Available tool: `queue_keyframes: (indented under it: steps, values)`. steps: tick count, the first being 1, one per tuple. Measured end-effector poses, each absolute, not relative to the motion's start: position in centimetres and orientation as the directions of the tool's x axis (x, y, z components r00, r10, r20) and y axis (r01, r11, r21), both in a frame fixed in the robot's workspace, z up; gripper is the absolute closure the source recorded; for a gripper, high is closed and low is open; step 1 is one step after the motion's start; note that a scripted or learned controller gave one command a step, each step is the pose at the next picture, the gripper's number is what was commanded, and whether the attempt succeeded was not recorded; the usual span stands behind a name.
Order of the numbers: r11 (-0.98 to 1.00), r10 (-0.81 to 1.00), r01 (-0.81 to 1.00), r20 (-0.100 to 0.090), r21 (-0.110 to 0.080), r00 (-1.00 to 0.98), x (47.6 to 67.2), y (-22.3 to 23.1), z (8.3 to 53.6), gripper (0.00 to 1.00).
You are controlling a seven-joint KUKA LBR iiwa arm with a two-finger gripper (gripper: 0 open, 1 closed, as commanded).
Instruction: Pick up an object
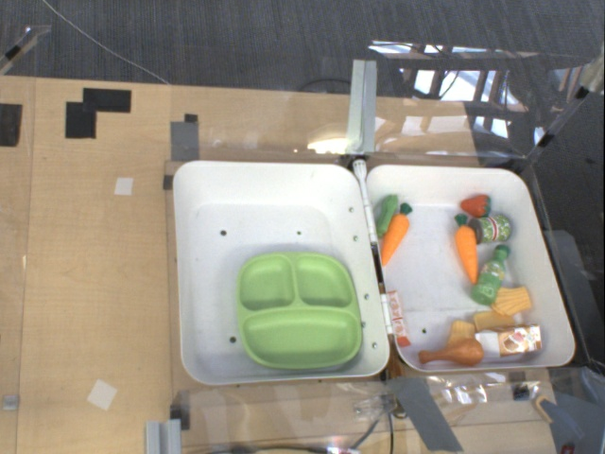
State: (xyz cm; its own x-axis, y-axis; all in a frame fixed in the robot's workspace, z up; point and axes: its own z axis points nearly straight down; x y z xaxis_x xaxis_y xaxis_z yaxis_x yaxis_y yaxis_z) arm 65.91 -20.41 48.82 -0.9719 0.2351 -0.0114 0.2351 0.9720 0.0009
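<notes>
**Q:** Where the two bins meet at mid-frame, what lies on each side?

**A:** Left bin [198, 253]: one green plate [300, 310] with three compartments, lying flat in the lower half. Right bin [425, 282]: a scatter of toy foods, any of which could be picked.

**Q:** How are the toys arranged?

**A:** At upper left of the right bin, a carrot [394, 235] lies slanted, touching a green pod [385, 212] beside the divider. Toward the upper right lies a red piece [475, 204], with a green can [492, 228] just below it. A second carrot [467, 252] lies just left of the can, tip pointing down. A green bottle [490, 280] sits below the can, near a yellow piece [511, 301]. Along the lower edge, a drumstick [454, 353] lies beside a carton [517, 340], with a tan piece [462, 330] just above the drumstick.

**Q:** What is the gripper's state?

**A:** It cannot be told from this view. All toys rest on the bin floor.
</notes>
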Motion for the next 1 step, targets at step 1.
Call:
queue_keyframes:
  steps: [1]
  values:
    - [0.973, 0.230, 0.230, -0.013, 0.000, -0.973, 66.36, -20.44, 48.92, 1.00]
